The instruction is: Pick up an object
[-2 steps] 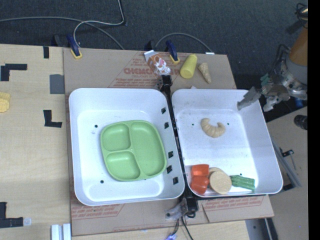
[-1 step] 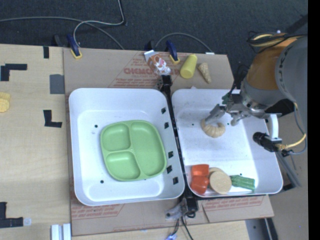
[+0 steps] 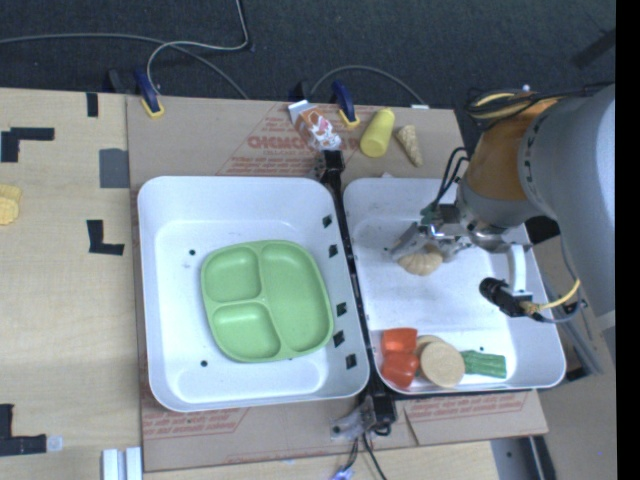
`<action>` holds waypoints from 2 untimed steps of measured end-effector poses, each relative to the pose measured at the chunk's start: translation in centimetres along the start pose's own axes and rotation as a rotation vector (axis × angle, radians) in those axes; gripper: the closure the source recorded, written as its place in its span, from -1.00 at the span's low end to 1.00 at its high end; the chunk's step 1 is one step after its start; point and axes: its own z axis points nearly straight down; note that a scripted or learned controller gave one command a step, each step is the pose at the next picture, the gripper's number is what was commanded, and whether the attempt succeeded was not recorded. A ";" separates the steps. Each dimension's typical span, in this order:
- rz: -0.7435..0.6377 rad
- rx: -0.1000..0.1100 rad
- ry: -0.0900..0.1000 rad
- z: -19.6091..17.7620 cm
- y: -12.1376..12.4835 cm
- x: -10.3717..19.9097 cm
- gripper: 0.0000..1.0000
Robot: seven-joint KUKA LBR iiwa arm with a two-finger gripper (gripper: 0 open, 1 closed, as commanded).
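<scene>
In the right bin [image 3: 455,193] a small tan lumpy food piece [image 3: 421,262] lies near the middle. My gripper [image 3: 418,240] hangs low directly above it, its fingers [image 3: 404,241] slanting down toward the piece from the upper right. At the bin's front edge sit a red pepper-like piece [image 3: 399,356], a round beige cookie-like disc [image 3: 441,362] and a green piece [image 3: 485,364]. The grey arm with its orange band [image 3: 505,158] reaches in from the right.
The left bin [image 3: 170,208] holds a green divided plate [image 3: 266,300]. Beyond the bins on the cardboard lie a yellow bottle [image 3: 377,133], a tan cone-shaped item [image 3: 410,145] and a small printed packet [image 3: 313,124]. Cables run across the dark floor behind.
</scene>
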 end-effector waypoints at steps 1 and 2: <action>-0.002 0.001 0.001 -1.0 0.0 0.1 1.00; -0.003 0.003 0.004 -9.8 -0.1 7.2 1.00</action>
